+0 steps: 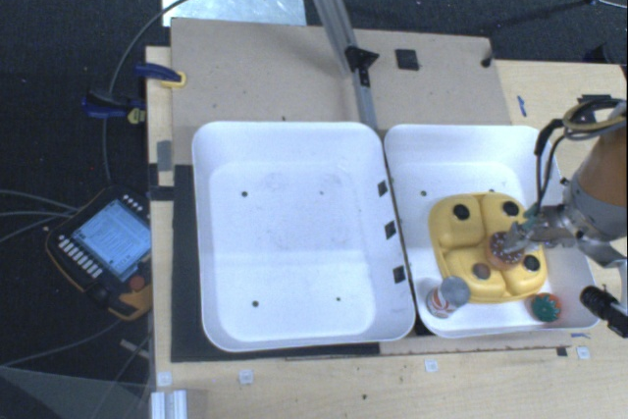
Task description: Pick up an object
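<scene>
I'm seeing the yellow toy point(478, 245) lying in the right bin point(461, 147), beside a small cup point(448, 294) and a green ball point(545, 307). The fingers point(506, 246) are hovering over it; their spread I can't tell.

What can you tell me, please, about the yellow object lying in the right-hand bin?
The yellow object is a lumpy, glossy, plastic-looking piece with rounded lobes and several small dark spots on top. It lies flat on the floor of the right bin, toward its near right corner. The gripper is down over its right part, seemingly touching it. A small grey and red item sits against its near left edge.
</scene>
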Robot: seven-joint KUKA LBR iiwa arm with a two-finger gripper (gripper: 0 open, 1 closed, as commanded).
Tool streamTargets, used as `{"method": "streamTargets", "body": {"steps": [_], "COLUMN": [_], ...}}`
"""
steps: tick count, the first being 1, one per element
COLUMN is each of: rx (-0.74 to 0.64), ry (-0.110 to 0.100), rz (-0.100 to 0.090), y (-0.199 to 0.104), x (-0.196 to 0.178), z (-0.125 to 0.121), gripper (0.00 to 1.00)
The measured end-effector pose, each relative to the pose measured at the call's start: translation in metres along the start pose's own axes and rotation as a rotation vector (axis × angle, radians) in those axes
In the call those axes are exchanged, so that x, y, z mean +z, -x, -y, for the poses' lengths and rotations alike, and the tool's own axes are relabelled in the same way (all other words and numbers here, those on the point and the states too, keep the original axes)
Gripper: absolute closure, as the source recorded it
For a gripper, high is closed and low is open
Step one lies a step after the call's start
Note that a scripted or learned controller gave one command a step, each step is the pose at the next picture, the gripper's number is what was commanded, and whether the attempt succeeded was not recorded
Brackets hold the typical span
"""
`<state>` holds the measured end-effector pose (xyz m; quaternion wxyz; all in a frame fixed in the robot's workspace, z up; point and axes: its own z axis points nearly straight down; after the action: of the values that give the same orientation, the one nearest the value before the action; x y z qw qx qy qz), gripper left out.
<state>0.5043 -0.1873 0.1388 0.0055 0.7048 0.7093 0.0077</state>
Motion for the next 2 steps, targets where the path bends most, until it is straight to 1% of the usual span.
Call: {"method": "streamTargets", "body": {"steps": [1,2], "rx": [0.001,0.000], "ry": [-0.011,-0.012], "rz": [0.005,0.005], "y": [-0.006,-0.006], "x": [-0.061,-0.109], "z": [0.002,-0.001], "gripper": [1.00,1.00]}}
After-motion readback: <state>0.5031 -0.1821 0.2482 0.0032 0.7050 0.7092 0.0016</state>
